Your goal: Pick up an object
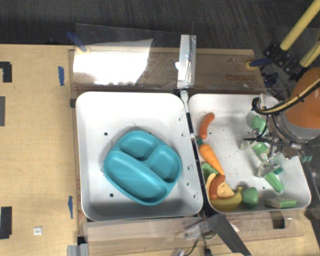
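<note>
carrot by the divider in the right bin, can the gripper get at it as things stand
Probably yes. The carrot lies uncovered, with bare bin floor between it and the gripper, which is over the same right bin. The bin wall close alongside may crowd one finger.

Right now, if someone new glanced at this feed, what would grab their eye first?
Probably the teal divided plate, lying alone in the left bin. Next, the bright pile along the right bin's left and near sides: an orange carrot, a red-orange sausage-like piece and a banana. Then the gripper, low over green pieces on that bin's right side.
</note>
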### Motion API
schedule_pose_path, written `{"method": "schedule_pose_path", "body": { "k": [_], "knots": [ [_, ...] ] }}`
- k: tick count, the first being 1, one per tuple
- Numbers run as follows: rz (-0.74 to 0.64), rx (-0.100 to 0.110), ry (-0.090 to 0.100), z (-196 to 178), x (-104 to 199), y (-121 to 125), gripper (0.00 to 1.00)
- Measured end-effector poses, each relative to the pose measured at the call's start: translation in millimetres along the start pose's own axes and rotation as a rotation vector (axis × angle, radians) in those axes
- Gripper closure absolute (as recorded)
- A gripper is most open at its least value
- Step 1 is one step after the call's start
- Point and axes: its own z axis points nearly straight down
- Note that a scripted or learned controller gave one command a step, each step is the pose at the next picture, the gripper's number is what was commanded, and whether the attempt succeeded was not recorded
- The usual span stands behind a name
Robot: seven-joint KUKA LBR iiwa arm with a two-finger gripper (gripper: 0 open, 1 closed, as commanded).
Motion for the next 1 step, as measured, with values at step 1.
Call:
{"method": "schedule_pose_path", "body": {
  "k": [1],
  "knots": [
    [-0.047, -0.002, 0.002, 1.0, -19.5, -25.3, 0.0]
  ]
}}
